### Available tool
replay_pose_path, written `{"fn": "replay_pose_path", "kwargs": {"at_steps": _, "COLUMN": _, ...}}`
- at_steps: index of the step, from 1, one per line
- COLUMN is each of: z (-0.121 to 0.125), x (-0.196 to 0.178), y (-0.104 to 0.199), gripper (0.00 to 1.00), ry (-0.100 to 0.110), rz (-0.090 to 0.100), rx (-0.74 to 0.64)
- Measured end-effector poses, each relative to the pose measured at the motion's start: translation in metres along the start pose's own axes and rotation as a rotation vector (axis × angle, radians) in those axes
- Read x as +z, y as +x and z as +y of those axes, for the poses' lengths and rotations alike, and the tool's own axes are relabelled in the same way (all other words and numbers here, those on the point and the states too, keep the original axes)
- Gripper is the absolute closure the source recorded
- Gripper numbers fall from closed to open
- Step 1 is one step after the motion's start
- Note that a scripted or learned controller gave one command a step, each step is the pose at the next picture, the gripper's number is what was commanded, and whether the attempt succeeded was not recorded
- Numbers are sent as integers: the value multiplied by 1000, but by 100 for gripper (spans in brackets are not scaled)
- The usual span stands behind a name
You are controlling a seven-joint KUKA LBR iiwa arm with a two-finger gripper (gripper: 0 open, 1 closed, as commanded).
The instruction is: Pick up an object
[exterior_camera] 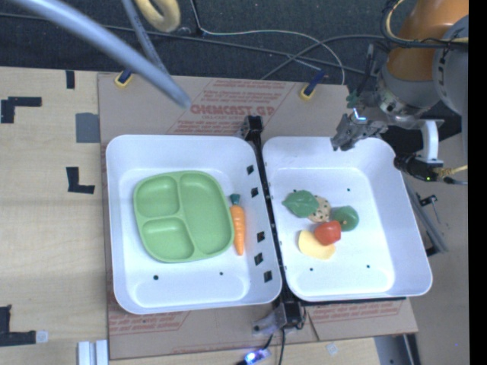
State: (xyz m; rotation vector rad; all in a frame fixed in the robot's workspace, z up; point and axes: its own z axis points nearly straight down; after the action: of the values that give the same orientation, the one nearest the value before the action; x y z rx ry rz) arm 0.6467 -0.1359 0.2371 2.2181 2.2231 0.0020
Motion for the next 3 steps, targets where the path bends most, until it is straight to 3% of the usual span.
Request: {"fn": "replay_pose_path", "kwargs": {"at_steps": 3, "z": -32, "x": -12, "y": 154, "gripper": 100, "ry": 4, "rz": 1, "rx": -4}}
